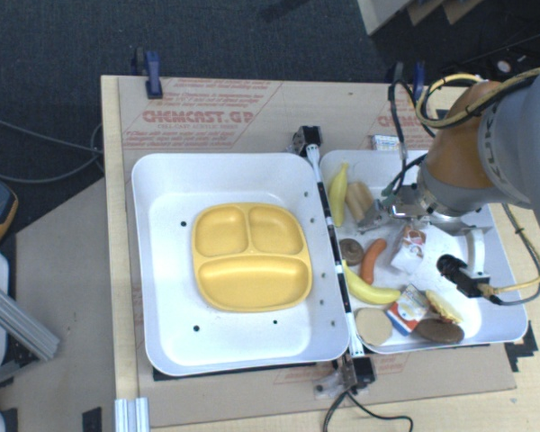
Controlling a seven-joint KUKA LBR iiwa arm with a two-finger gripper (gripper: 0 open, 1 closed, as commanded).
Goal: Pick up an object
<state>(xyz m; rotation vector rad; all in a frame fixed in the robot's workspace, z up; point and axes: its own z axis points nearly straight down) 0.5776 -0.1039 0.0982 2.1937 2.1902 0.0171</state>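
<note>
the arm reaches into the right bin from the right, and its pincer sits low among the toy food at the middle of that bin; whether it is spread or pressed together i cannot tell, since the wrist hides it from above. nothing shows clearly between its tips, so i judge that no object is held yet. taking the pincer as the landmark: a tan roll lies just to its left, almost touching; a small sausage lies just below and left of it, its long axis tilted up to the right; a white packet lies directly below it; a banana lies further below, stretched left to right along the bin's near side. the roll looks the nearest candidate, so the coming move probably calls for a slight shift left before closing. the left bin holds a yellow divided plate, well apart from the pincer.
</note>
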